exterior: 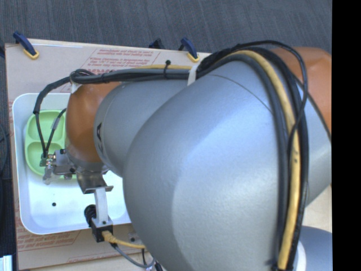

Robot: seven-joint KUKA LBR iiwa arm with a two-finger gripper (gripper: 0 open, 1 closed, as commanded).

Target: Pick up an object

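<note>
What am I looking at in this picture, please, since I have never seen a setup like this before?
This is one camera fixed above a workbench, looking down at a slant. The big grey shape filling most of the picture is a robot arm reaching in from the right, so close to the lens that it hides much of the bench. The orange band sits just above its wrist, and black and yellow cables run along it. Below the arm lies a shallow white bin on a cardboard-covered surface held by blue and yellow clamps. Inside the bin is a green divided dish. The tool at the wrist is mostly hidden, so I cannot tell whether it holds anything.
</note>
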